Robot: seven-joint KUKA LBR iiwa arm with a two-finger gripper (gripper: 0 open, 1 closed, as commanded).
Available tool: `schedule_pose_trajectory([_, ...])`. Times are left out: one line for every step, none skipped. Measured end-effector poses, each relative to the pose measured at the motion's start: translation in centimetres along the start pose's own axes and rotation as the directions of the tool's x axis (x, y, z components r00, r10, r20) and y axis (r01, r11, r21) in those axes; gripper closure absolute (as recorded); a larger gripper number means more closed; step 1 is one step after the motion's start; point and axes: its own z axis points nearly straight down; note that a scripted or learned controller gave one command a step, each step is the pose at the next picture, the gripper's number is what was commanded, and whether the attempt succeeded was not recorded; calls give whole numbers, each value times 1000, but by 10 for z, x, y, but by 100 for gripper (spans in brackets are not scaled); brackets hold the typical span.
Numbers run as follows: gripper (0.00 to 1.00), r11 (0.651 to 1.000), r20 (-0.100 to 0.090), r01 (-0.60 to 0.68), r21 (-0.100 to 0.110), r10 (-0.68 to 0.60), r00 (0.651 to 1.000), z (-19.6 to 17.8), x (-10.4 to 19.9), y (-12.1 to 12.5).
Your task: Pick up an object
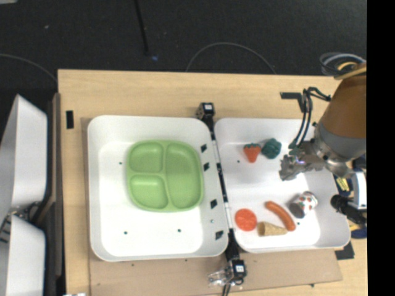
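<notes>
The tool [290, 168] hung low over the right bin [247, 236], its grip state impossible to tell. It seemed mid-approach. Next it needed to settle on the teal object [271, 147] nearby.

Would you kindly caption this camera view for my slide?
KUKA gripper hovers over right bin of toy food; green divided plate sits in left bin.
</notes>
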Motion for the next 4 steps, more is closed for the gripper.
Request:
schedule_pose_trajectory([100,1000,-1,13,-3,-13,1000,-12,46,32])
schedule_pose_trajectory([100,1000,-2,13,-2,-13,1000,-27,96,52])
schedule_pose_trajectory([100,1000,-2,14,-1,-14,1000,-30,151,64])
schedule_pose_trajectory([100,1000,-2,14,-2,-14,1000,-37,204,94])
